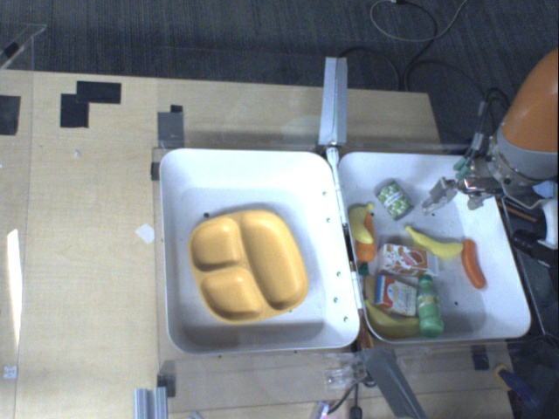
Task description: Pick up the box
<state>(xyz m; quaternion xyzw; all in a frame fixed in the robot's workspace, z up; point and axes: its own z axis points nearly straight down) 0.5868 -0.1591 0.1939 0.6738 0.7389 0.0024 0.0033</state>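
Tool hangs over the right bin's far right part, clear of the box.

On the worktop (87, 234), the left bin (175, 321) carries a yellow three-part tray (249, 263) near its middle. In the right bin (511, 312), along the left wall, lies a yellow and orange piece (361, 225); a green can (394, 199) sits toward the far side. The box (405, 258), white with red print, lies near the bin's middle, with a second printed carton (398, 295) just beside it on the near side, a green bottle (428, 304) touching that carton, and a banana (389, 324) at the near edge. Another banana (434, 243) lies just right of the box; an orange sausage (473, 264) is near the right wall. The tool (452, 188) is above and right of the box, apart from it, fingers spread, holding nothing.
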